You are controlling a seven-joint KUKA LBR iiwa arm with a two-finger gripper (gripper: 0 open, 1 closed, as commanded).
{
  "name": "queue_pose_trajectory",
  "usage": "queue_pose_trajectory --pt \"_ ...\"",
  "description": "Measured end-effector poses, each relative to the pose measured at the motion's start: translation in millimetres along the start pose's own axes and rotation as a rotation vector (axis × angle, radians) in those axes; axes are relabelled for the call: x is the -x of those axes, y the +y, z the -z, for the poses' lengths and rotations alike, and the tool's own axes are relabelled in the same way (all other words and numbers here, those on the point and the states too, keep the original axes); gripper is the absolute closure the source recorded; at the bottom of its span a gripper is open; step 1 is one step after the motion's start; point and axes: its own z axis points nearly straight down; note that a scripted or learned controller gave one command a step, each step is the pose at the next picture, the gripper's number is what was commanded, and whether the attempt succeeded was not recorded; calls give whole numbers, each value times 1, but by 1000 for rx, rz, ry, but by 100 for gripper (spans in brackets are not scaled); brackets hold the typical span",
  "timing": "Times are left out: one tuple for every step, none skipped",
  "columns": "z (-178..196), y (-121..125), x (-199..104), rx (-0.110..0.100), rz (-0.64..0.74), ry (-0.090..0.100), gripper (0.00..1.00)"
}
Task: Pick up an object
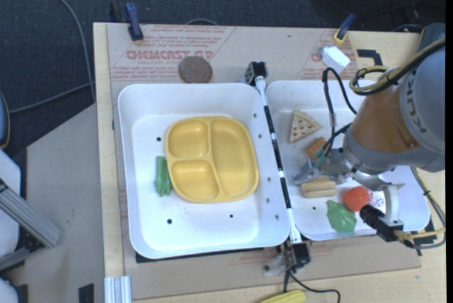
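Note:
My gripper (313, 168) hangs low over the left part of the right bin (417, 213), below the arm's orange band. It sits between a small orange-brown piece (316, 148) just above it and a tan block (318, 187) just below it. A pizza-slice toy (303, 126) lies further back in the same bin. A red tomato-like object (357, 197) and a green leafy piece (340, 216) lie near the bin's front. I see nothing held in the gripper.
The left bin (141, 153) holds a yellow divided plate (211, 158) with a green piece (163, 176) beside its left rim. A brown disc (195, 70) lies on the cardboard behind the bins. Cables (333, 93) run over the right bin's back edge.

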Motion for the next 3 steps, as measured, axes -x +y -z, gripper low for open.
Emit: queue_pose_trajectory --pt "0 10 -1 3 1 -2 0" --pt "1 54 15 3 2 -2 0" --pt "10 54 15 4 3 -3 100"
